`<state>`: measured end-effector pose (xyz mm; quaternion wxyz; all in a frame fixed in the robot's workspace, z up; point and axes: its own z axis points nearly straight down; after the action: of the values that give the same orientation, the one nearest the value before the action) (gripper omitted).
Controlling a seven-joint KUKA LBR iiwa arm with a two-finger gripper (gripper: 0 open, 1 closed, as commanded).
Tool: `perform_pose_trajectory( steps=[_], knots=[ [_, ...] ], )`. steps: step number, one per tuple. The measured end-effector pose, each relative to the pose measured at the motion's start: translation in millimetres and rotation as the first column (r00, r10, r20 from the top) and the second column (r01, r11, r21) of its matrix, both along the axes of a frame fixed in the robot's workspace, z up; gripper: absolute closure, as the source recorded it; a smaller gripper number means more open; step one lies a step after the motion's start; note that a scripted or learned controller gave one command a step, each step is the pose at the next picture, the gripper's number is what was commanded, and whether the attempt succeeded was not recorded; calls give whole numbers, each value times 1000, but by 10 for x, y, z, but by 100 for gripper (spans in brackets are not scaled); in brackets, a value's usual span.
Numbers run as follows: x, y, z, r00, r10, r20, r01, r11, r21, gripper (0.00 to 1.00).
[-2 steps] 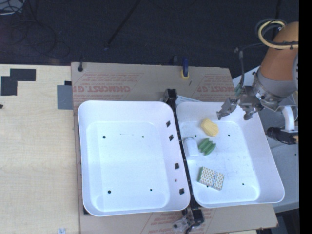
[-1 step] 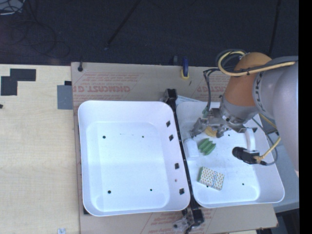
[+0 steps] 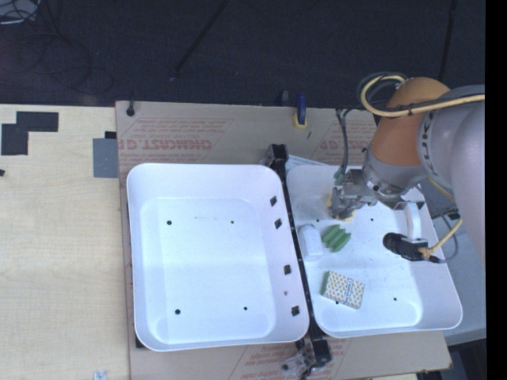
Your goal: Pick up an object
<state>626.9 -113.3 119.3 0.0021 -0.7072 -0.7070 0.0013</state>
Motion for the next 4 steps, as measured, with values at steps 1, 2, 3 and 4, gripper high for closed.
perform_pose_trajectory(
  steps=[1,2,3,4],
  knots=[
    [-153,1078,729,1000,11,9,-11,1000,4,100],
    [43,403,681,1000,-3,4,3,1000,-3,100],
    [-679,-118,631,1000,-6,-4,6,1000,-1,100],
    [-845,622,1961,1000,9,15,-9,1000,1,100]
  ],
)
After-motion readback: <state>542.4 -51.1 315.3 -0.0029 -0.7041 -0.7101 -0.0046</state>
